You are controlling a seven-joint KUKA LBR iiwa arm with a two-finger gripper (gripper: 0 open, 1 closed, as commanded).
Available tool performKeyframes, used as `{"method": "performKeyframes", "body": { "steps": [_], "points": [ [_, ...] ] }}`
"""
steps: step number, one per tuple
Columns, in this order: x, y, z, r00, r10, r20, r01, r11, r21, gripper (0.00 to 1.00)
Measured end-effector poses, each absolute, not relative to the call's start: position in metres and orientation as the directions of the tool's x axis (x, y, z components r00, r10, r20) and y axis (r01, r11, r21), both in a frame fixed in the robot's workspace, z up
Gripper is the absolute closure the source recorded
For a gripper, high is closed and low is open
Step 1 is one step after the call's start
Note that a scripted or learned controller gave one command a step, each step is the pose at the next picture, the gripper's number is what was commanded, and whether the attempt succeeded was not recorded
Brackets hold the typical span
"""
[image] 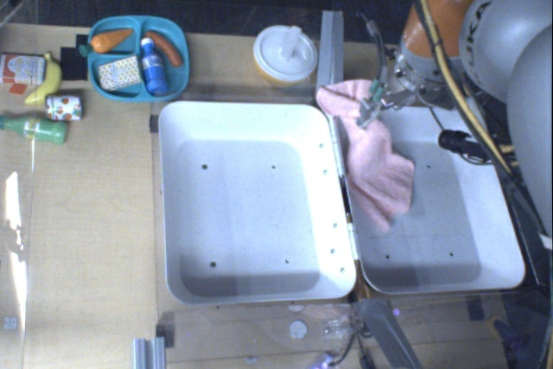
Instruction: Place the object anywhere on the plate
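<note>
Pink cloth (377, 158) lying in the right bin (449, 259), draped over its left rim.

Gripper (373, 106) pinching the top corner of the pink cloth, closed on it. Left bin (251, 272) beside it, plain white inside. Blue plate (177, 56) at the back left of the wooden surface (78, 229), holding a carrot (112, 40), a blue bottle (154, 66) and other toy food. White lidded cup (285, 54) near the bins. Banana (45, 79) and small can (64, 107) at far left.
</note>
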State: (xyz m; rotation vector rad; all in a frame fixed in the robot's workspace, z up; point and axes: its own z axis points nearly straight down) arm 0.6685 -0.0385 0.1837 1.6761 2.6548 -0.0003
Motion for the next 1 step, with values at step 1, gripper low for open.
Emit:
{"method": "performKeyframes", "body": {
  "steps": [1],
  "points": [
    [0.6701, -0.0367, 0.2259, -0.437, 0.9, -0.003, 0.9, 0.437, 0.005, 1.0]
  ]
}}
